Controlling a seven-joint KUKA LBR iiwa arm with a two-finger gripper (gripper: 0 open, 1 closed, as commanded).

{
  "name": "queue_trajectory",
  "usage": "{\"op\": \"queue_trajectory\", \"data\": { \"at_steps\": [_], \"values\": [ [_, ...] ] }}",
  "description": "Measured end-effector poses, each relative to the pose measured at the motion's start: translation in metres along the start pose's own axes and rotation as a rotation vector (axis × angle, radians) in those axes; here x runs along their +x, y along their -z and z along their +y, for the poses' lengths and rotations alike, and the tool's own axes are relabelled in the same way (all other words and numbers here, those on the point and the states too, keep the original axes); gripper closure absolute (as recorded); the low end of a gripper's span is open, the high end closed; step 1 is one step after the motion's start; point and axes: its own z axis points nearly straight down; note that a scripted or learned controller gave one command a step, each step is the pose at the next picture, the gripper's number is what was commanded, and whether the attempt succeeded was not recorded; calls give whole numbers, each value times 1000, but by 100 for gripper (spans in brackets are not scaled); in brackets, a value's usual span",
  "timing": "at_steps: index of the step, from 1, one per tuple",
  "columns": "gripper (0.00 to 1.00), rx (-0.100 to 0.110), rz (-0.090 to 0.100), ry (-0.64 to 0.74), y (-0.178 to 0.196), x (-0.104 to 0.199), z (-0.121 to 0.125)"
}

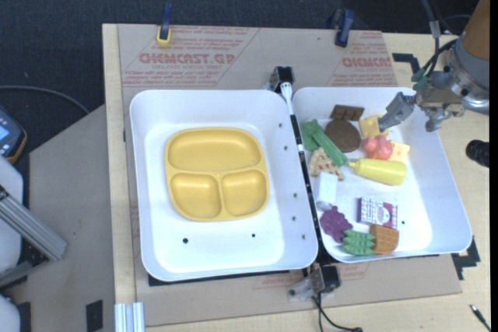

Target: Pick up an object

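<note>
Hovering over the far right corner of the right shallow white plastic bin (447,190), the grey two-finger gripper (416,111) is carrying nothing, so the picking is not yet done. Whether the jaws are standing wide or narrow I cannot tell at this angle. All the small toy foods are lying inside this bin: a round dark brown cookie (342,134), a yellow plastic squeeze bottle (381,171) lying on its side, a small red round fruit (376,145), a green leafy piece (319,140), a purple grape bunch (335,222) and a small purple and white box (377,211). The left white bin (156,245) is keeping a yellow plastic tray with three compartments (216,172). I am judging the task as being at its start: choosing one piece, descending, closing and lifting are all remaining.
</note>
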Motion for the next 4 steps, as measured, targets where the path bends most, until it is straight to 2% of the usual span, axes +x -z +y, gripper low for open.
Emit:
{"op": "queue_trajectory", "data": {
  "at_steps": [1,4],
  "values": [
    [0,-13,-2,3,7,0,2],
    [0,-8,0,3,-127,5,-11]
  ]
}}
